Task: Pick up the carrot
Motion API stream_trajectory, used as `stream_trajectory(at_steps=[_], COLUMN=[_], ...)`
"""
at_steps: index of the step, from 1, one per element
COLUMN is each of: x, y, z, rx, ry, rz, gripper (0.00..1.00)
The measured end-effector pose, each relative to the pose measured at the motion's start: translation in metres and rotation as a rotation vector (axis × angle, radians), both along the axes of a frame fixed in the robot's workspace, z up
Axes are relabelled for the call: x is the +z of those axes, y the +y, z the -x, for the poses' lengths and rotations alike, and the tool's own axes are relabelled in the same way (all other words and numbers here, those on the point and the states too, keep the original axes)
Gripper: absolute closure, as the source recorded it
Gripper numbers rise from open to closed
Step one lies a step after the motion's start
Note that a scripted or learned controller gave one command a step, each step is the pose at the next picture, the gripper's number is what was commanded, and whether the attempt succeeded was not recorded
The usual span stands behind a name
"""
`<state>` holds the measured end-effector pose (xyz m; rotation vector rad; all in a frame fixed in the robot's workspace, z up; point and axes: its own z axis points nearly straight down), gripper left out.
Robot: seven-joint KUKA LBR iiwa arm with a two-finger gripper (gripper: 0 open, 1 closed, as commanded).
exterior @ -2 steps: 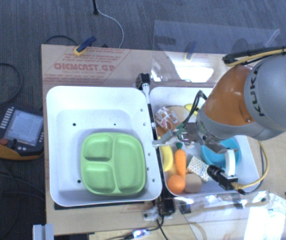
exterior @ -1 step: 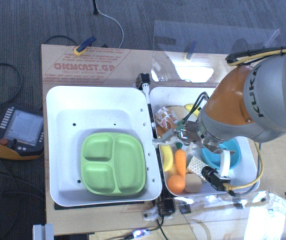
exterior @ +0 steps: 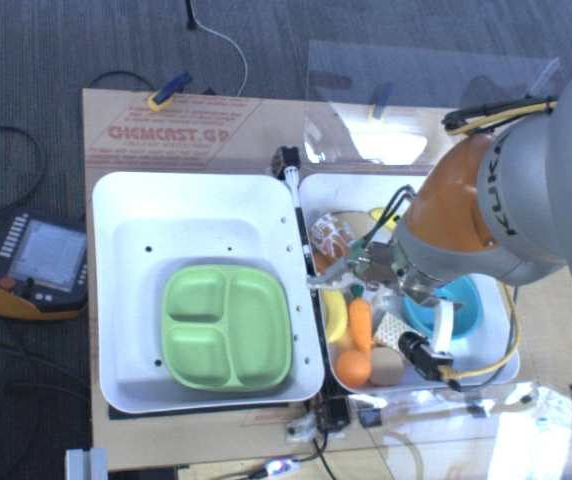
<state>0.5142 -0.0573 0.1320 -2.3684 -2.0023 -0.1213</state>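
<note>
Here, smooth tapered carrot (exterior: 360, 324) lies in right bin (exterior: 406, 393); pincer (exterior: 368, 268) above, grip state unclear.

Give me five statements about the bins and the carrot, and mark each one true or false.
1. The green plate lies in the left bin. True.
2. The carrot lies on the green plate. False: it lies in the right bin.
3. A banana lies beside the carrot. True.
4. The blue bowl sits in the left bin. False: right bin.
5. The plate has three compartments. True.
</note>
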Motion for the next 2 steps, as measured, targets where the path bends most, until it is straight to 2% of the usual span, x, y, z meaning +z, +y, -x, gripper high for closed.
stream_trajectory(at_steps=[1,2], x=[-0.0011,-0.0011], y=[-0.0016,0.0039], z=[-0.0008,-0.0002], rx=[-0.007,-0.328], ry=[0.005,0.094], rz=[-0.007,-0.047], gripper=[0.0,0.0])
